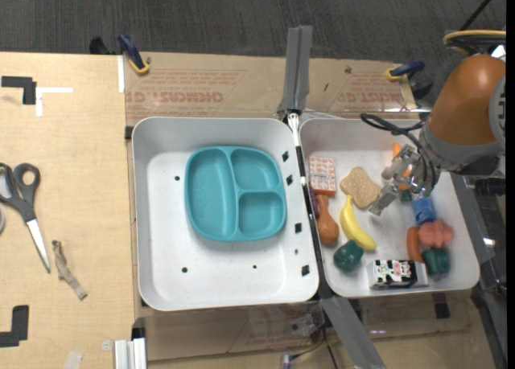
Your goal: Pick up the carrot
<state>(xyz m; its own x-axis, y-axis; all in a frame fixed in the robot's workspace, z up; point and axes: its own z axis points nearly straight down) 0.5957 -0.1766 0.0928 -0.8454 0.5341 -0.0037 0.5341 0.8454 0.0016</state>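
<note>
The carrot [413, 243], a short orange piece, lies near the front right of the right bin [378, 136], against a pink toy [436, 234]. My gripper [386, 189] hangs over the middle of that bin, up and to the left of the carrot and just right of a bread slice [360, 186]. It is open, with nothing between its fingers. The arm's orange band [467, 102] is above the bin's right rim.
Around the carrot lie a blue block [423, 211], a green toy [437, 261], a black-and-white carton [393, 272], a banana [356, 228], a green vegetable [348, 256], a brown drumstick [326, 223] and a red-and-white box [322, 174]. The left bin [161, 279] holds a teal divided plate [236, 193]. Scissors [24, 202] lie on the bench.
</note>
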